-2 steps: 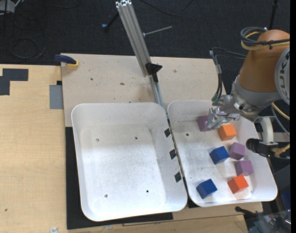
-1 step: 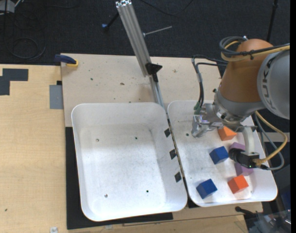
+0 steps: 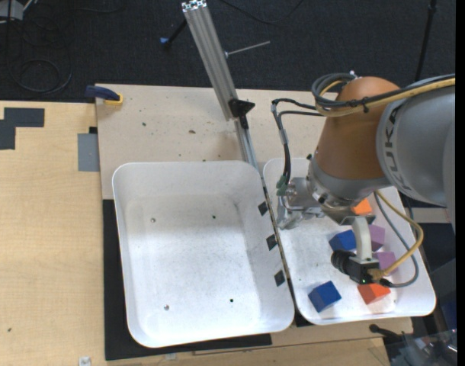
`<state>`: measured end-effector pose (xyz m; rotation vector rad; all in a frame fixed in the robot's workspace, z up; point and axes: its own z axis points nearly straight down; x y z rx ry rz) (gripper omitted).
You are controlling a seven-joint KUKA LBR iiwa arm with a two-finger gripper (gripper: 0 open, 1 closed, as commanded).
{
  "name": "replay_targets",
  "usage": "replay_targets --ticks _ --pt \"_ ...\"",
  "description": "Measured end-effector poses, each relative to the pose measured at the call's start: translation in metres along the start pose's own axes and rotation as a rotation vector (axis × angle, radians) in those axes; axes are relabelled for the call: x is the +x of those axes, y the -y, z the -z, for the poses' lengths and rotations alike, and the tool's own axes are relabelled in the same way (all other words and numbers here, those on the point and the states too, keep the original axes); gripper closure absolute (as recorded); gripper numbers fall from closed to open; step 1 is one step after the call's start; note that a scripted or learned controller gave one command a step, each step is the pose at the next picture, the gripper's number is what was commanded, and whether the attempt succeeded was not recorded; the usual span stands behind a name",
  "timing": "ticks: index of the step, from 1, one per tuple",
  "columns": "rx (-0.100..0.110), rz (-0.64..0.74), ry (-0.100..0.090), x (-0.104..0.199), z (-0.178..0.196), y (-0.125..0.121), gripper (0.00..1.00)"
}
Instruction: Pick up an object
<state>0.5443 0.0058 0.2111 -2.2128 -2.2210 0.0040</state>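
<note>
My gripper [image 3: 295,207] hangs low over the left part of the right bin [image 3: 415,305], close to the wall shared with the left bin [image 3: 187,250]. Loose in the right bin are a blue cube [image 3: 324,295] at the front, an orange-red block [image 3: 375,293] to its right, a blue piece [image 3: 343,241], purple pieces [image 3: 379,237] and an orange piece [image 3: 363,207] partly under the wrist. Nothing is seen in the gripper's grasp. The blocks all lie to the right of and in front of the gripper.
A slanted aluminium bar [image 3: 217,75] rises behind the bins and meets their shared wall. Black clips [image 3: 271,242] line that wall. The arm's grey and orange body [image 3: 370,143] covers the back of the right bin.
</note>
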Motion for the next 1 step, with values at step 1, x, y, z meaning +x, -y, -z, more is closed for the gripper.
replay_targets --ticks 1 --pt "0.0 0.001 0.0 0.0535 -0.0016 0.0235 1.0"
